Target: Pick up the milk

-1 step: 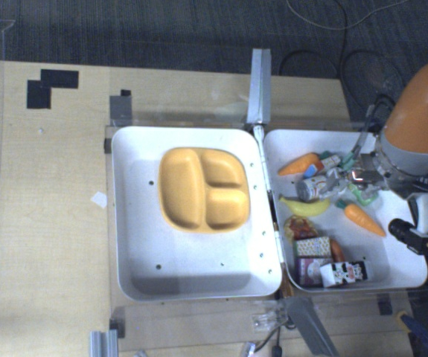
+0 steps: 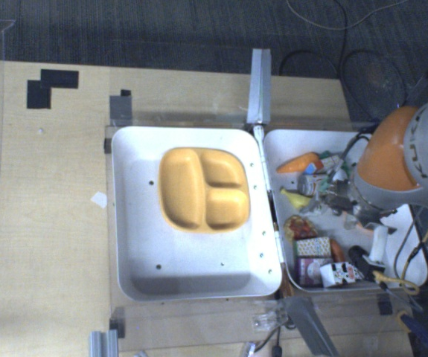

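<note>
My arm [image 2: 407, 158] comes in from the right over the right-hand bin [image 2: 273, 222]; my gripper [image 2: 331, 193] hangs low among the things in its upper half, just beside a carrot [image 2: 298, 163] and a yellow banana [image 2: 295, 198]; whether my grip is released or clenched I cannot tell, since the metal parts blur into the clutter. The milk [image 2: 340, 275], a small white carton with red marks, lies on its side near the bin's front edge, apart from my gripper; beside it sit a dark packet [image 2: 309, 268], a speckled box [image 2: 312, 246] and a reddish bag [image 2: 300, 227]. The left bin [image 2: 132, 222] holds a yellow divided tray [image 2: 203, 188] near its middle.
</note>
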Available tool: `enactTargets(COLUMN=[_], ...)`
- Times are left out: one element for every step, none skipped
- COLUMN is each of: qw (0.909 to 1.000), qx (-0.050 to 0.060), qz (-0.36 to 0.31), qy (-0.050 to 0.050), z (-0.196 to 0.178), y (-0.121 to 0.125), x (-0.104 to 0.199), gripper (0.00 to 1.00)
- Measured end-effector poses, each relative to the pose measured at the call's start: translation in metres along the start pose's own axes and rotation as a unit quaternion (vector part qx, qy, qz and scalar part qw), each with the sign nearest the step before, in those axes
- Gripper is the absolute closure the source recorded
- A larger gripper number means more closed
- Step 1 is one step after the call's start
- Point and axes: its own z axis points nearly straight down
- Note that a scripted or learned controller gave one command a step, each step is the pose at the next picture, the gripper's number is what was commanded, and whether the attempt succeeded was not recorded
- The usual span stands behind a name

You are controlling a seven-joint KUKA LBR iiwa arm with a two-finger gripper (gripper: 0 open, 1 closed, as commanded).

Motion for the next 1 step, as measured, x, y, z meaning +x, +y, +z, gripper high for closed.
enactTargets(qw=[0.9897], qx=[-0.002], qz=[0.143], qy=[-0.001], z=[-0.0015], y=[-0.0162], x=[0.0165], gripper=[0.00])
